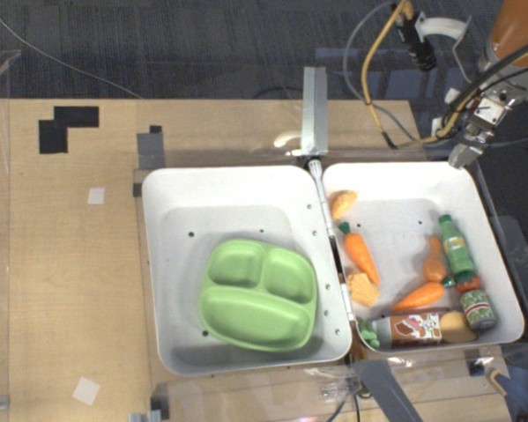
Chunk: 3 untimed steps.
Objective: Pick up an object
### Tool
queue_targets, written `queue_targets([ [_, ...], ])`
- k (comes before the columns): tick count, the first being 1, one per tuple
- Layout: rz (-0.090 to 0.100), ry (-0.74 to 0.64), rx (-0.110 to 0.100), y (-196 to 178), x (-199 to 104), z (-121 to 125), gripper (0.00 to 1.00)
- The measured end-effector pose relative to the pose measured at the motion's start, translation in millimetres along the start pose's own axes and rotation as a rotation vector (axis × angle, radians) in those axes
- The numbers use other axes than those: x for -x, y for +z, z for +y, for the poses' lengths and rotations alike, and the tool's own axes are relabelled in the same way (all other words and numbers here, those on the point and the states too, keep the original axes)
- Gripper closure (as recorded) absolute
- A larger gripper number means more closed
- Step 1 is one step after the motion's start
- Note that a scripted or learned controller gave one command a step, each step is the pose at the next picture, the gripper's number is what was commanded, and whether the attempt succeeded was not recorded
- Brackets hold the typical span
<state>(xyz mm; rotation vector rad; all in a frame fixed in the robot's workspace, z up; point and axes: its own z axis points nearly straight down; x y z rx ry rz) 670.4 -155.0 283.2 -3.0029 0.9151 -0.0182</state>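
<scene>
- Wooden tabletop (65,287): two white bins side by side.
- Left bin (171,202): green divided plate (258,294).
- Right bin (396,199): carrot (361,255), green bottle (456,249), sauce bottle (420,327).
- Hand (466,151): above right bin's far corner; grip cannot be told.

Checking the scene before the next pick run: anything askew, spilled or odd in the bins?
Nothing spilled or broken. The green plate sits slightly turned in the left bin. In the right bin, the bottles and carrots all lie crowded along the divider, right wall and near edge, which could make grasping awkward.
</scene>
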Motion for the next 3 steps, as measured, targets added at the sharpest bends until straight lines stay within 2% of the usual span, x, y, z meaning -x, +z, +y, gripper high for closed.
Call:
queue_targets([
  [1, -0.005, -0.078, 0.001, -20, -15, 22, 1.00],
  [2, -0.011, -0.372, 0.002, 70, 15, 71, 1.00],
  [3, -0.002, -0.165, 0.000, -22, -28, 41, 1.00],
])
